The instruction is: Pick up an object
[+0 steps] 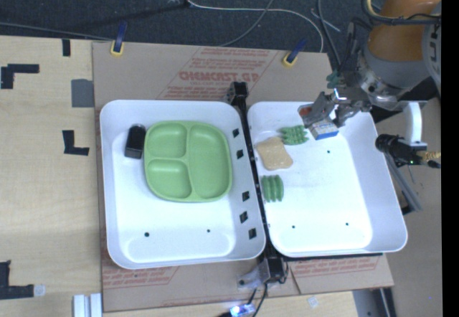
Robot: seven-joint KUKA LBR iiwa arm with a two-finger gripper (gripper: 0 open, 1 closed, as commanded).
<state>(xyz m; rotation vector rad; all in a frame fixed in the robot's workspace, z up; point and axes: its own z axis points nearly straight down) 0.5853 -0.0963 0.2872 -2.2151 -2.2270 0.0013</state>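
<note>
Gripper [323, 119] hung above the right bin [358, 233], just beside a green ridged piece [294, 135]; its open-or-closed state could not be told. Best approach, by judgement: descend squarely over that piece, clear of the tan block [274, 153].

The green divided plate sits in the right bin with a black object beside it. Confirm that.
Wrong bin. The camera view shows the green divided plate in the left bin, with the black object beside it, against its left edge. The rest stands.

One fixed camera looks down at a slant. Both white bins [115, 237] fit in frame, moderately close.
</note>
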